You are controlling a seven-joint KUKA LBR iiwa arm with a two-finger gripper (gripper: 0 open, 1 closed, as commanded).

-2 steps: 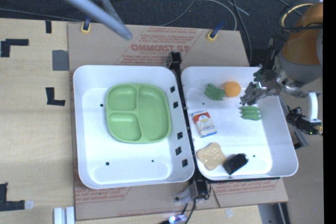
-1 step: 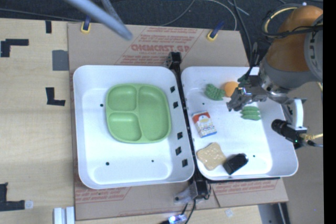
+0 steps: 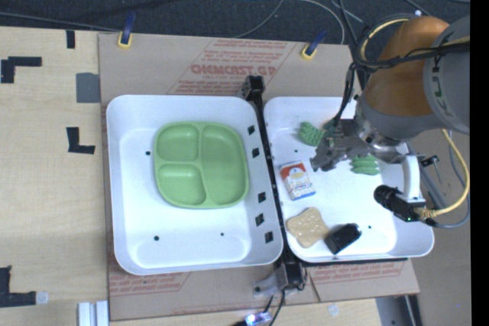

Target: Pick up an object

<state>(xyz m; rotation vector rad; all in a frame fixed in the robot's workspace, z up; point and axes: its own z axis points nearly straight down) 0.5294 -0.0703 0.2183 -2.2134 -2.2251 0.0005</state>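
Two white bins sit side by side. The left bin (image 3: 126, 164) carries one green divided plate (image 3: 201, 164). The right bin (image 3: 409, 244) carries five small things. The gripper (image 3: 330, 153) hangs over its far half, whether gripping I cannot tell. One green toy (image 3: 309, 133) lies just left of it, another green piece (image 3: 365, 164) just right. A red-and-white carton (image 3: 296, 180), a tan biscuit (image 3: 306, 227) and a black block (image 3: 342, 237) lie toward the near edge.
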